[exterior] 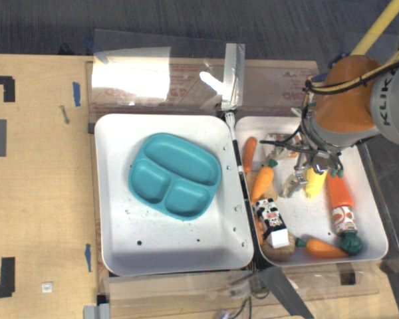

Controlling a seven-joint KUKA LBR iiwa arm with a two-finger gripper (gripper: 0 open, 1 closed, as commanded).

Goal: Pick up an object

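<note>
My gripper (305, 177) hangs low over the middle of the right bin (372, 208), under the orange-banded wrist. A small yellow object (316, 184) lies right at the gripper's tip, touching or nearly touching it. A red bottle with a green cap (340, 205) lies just right of the yellow object. To the left, two orange carrots (261, 183) lie along the bin's left wall. A black-and-white cow-patterned bottle (269, 219) lies below them. Another carrot (323, 248) rests near the front wall.
The left bin (113, 231) holds a teal divided plate (175, 175) near its centre. A metal divider (233, 78) stands behind the gap between the two bins. The wooden bench (33, 198) stretches to the left. A yellow cable (383, 20) runs off at the top right.
</note>
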